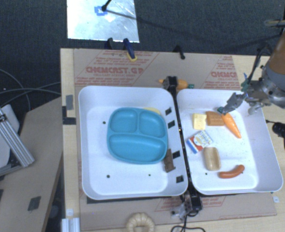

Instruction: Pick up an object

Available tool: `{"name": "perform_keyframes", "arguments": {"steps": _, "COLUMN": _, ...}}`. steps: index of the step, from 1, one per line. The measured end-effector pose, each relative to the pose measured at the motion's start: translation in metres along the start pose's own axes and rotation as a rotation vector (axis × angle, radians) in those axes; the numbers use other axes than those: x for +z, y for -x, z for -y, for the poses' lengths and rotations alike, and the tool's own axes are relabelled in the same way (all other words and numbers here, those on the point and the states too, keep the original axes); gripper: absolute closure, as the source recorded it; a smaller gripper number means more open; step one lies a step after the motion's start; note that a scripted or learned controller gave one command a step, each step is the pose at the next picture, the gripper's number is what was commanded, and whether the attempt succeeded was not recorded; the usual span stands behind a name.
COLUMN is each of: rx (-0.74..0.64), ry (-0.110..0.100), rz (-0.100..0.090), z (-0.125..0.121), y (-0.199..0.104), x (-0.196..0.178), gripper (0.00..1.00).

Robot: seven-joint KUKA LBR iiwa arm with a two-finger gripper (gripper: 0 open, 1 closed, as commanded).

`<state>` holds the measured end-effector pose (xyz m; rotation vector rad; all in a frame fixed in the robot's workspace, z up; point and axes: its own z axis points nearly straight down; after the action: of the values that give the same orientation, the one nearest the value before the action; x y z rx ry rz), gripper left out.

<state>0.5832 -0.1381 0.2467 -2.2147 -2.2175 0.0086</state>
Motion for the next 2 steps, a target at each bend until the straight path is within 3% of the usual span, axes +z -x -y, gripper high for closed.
{"name": "perform_keyframes", "arguments": {"steps": 1, "rx": -0.002, "ry": 0.011, "rz": 0.002, "z": -0.002, "y": 0.0, "x": -0.006, "gripper": 0.0}}
{"name": "perform_keyframes", "arguments": {"steps": 2, "rx": -0.004, "ry": 0.007, "rz": 0.001, "z": -0.012, "y": -0.005, "x": 0.048, "gripper": 0.0}}
